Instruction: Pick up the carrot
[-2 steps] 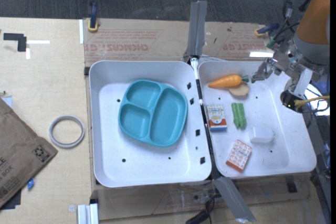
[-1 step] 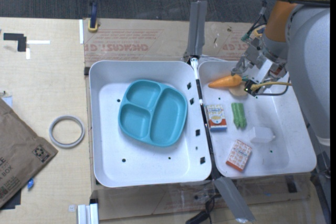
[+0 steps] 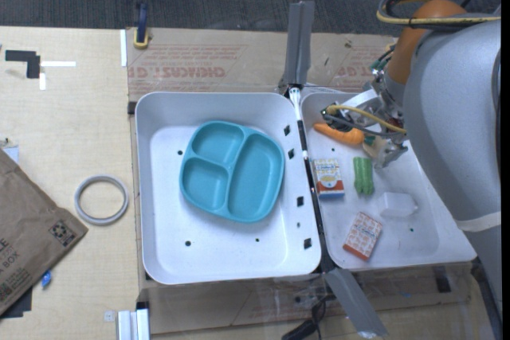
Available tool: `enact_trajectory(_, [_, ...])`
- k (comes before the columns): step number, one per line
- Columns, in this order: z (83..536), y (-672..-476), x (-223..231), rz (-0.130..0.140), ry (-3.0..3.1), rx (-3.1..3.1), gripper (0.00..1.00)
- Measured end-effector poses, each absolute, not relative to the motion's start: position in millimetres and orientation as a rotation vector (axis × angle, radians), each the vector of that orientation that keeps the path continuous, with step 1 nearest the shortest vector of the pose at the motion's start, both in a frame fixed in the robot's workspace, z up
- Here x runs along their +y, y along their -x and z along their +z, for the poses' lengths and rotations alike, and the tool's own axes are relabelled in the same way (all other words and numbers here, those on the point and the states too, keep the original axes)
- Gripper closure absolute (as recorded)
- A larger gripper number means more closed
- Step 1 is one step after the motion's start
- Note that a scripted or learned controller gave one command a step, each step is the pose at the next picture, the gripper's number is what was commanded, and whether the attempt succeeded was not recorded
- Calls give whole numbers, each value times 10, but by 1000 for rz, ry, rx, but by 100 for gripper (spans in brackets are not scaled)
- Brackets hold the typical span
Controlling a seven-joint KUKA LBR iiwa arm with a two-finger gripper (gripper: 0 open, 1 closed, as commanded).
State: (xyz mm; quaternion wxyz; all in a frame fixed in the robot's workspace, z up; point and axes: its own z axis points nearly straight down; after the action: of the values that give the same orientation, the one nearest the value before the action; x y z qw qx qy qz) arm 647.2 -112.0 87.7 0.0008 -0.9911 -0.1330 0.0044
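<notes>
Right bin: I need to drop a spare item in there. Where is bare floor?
Bare floor lies in the right bin between the orange box and its right wall. Crowded at the top: carrot, gripper, green piece, small carton.

Brown cardboard box point(image 3: 32, 239) reads "BOX", partly cut off.

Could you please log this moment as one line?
task: pick up carrot | tool: at carrot, right bin | plate: left bin | lift: not seen

Bright even overhead light, soft faint shadows, mild glare on white bins point(image 3: 159, 195), slightly soft focus
</notes>
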Motion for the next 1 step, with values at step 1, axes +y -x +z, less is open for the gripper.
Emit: enact_trajectory(1, [915, -6464, -1105, 28, 3109, -431, 100])
